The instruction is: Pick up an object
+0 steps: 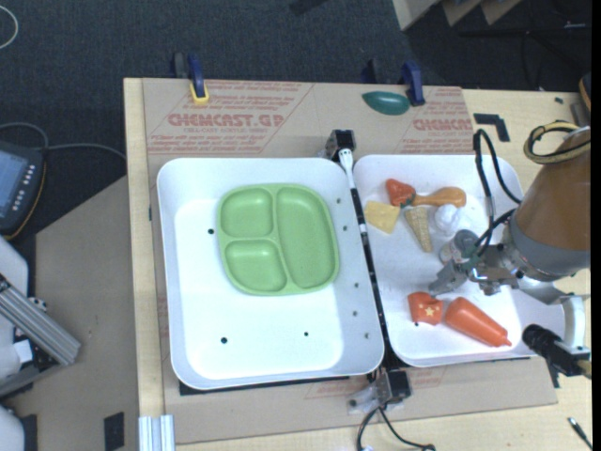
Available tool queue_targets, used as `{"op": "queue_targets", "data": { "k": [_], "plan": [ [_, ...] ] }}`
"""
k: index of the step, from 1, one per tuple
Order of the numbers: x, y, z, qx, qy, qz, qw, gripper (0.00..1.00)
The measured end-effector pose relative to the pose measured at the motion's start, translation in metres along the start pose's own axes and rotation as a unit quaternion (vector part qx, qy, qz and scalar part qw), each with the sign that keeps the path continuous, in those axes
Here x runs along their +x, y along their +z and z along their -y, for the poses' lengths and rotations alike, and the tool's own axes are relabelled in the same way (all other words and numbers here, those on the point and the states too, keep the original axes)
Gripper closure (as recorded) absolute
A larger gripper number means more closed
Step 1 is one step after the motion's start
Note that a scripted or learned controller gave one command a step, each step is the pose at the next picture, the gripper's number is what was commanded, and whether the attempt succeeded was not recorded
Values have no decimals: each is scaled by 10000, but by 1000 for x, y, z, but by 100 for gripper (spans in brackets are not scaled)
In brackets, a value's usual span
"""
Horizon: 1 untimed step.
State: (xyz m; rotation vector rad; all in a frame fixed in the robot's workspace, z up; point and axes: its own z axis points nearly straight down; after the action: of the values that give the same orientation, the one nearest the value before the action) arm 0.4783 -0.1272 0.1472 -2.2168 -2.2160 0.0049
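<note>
The right bin (404, 341) holds several toy foods. At its back lie a red strawberry (401, 193), a tan and orange piece (443, 197), a yellow cheese wedge (381, 217), a cone (420, 227) and a pale round item (449, 217). Near the front sit a small red piece (424, 309) and an orange carrot (477, 320). My gripper (454, 275) is low in the right bin, just above the carrot's blunt end and right of the red piece. Nothing is visibly held.
The left bin (188, 327) bears a green divided plate (279, 239). A teal object (386, 102) and two blue clamps (411, 79) sit on the board behind the bins. The arm's cables (486, 172) loop over the right bin's far corner.
</note>
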Motion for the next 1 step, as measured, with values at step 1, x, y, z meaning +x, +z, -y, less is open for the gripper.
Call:
{"op": "queue_targets", "data": {
  "k": [1],
  "plan": [
    [-1,42,-1,-27,6,3,10000,0]
  ]
}}
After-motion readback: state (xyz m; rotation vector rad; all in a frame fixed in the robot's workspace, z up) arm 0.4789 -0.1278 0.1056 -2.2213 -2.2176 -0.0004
